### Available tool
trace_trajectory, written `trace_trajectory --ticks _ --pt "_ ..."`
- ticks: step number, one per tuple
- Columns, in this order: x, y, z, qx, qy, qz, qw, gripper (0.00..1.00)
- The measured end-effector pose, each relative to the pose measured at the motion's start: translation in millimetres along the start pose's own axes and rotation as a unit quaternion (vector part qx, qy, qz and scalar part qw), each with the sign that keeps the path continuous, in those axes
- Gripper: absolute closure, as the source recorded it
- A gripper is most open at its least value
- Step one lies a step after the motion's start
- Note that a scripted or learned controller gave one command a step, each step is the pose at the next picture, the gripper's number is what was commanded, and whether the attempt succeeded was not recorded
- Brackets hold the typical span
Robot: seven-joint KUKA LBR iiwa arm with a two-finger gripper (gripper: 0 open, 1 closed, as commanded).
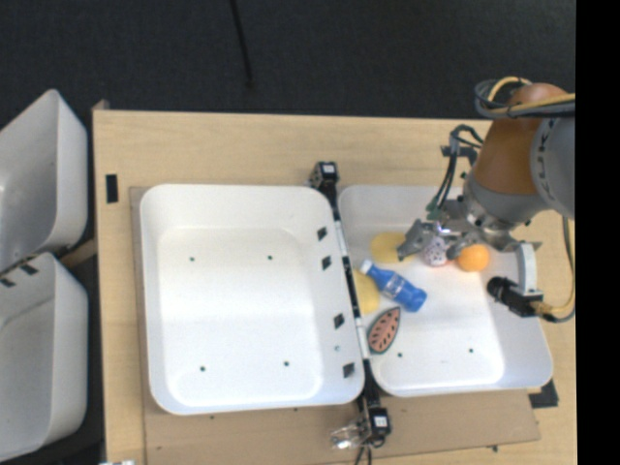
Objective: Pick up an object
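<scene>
While the tool (436,250) hangs over the right bin (455,366), its grip state stays unclear.

Pincer (433,248) grip too small

robot lab | wood bench (223,148) w/ 2 white bins (232,298) | KUKA arm (513,163) | dark floor

I see a pale wooden bench (223,148) carrying two shallow white bins side by side (their inner rims touch): the left bin (155,303) and the right bin (518,352). Small black clamps (324,173) sit at the seam's far and near ends.
</scene>
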State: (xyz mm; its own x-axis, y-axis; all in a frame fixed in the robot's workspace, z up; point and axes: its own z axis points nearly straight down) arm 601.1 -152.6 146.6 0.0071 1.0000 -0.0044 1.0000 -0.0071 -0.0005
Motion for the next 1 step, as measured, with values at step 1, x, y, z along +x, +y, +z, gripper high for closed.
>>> trace_trajectory --ticks 1 --pt "29.8 -28.5 48.8 0.003 0.002 -0.003 1.0000 0.00"
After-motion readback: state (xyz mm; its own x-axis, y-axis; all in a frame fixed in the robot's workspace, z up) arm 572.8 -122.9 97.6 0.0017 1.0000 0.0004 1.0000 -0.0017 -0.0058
